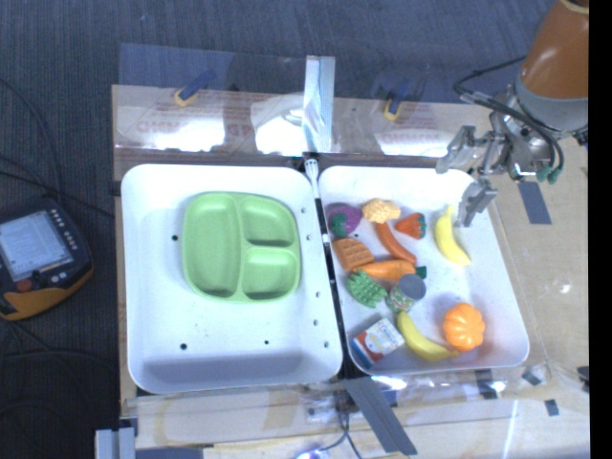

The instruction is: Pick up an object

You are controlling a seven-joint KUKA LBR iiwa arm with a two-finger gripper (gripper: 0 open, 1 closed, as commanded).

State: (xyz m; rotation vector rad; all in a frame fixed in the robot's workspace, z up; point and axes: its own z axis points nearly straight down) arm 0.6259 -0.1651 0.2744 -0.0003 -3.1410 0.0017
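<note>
Camera view: two shallow white bins sit side by side on the bench. The left bin (pixel 153 342) contains a green divided tray (pixel 241 246) with three compartments, placed toward the far half of that bin. The right bin (pixel 497 295) contains a cluster of toy food items. At the far left of this bin lies a purple item (pixel 344 220), and just right of it a pale yellow item resembling corn (pixel 381 209). A small red item with a green top (pixel 411 225) lies to the right of the corn. An orange carrot-like piece (pixel 394 242) runs diagonally beneath these, and a second orange piece (pixel 387 269) lies below it, next to a brown ridged item (pixel 351 253). A green leafy item (pixel 365 289) and a grey-topped item (pixel 409 289) occupy the centre. One yellow banana (pixel 450 238) lies at the far right of the bin; a second banana (pixel 421 338) lies near the front, touching an orange pumpkin (pixel 464 325). A small white and red packet (pixel 381 338) rests at the near left corner of this bin. The gripper (pixel 475 202) hangs over the far right corner of the right bin, just beside the far banana; whether its fingers are spread or pressed together cannot be determined. A handheld controller (pixel 40 253) lies on the floor at the left.
</note>
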